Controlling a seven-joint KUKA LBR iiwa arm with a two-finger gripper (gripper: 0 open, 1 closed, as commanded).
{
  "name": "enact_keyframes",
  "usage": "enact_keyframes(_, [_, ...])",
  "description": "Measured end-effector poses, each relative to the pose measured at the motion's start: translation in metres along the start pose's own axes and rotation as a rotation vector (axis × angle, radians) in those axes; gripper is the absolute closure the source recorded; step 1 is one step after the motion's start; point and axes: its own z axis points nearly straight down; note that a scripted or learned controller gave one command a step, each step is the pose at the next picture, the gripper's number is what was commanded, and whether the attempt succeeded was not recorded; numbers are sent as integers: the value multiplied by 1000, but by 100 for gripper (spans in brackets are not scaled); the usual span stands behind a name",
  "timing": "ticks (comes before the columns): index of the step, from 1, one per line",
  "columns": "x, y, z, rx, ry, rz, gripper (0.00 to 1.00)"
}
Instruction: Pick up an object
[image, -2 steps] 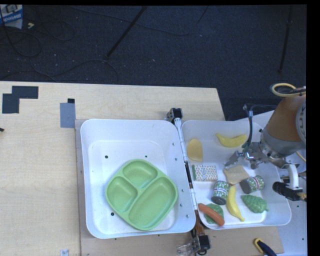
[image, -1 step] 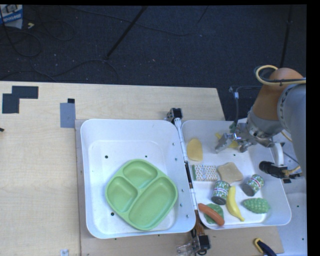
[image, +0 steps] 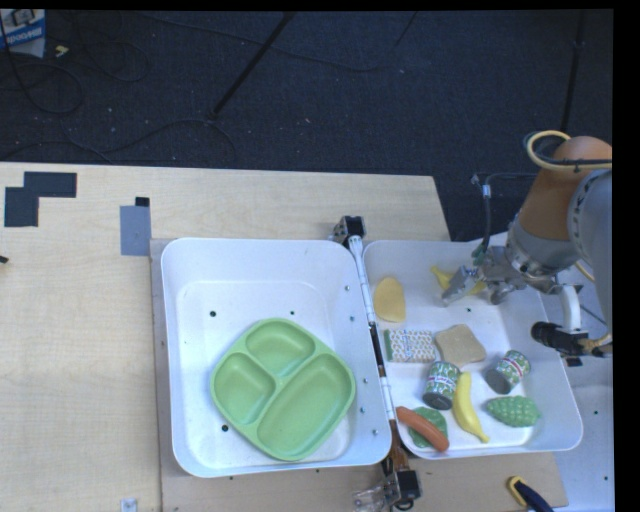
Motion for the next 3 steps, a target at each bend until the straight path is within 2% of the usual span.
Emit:
enact_keyframes(1, [14,0,0,2,1,0,0])
enact_keyframes(2, [0,0,0,0,0,0,0])
enact_keyframes(3, [36,0,1,2,1,0,0])
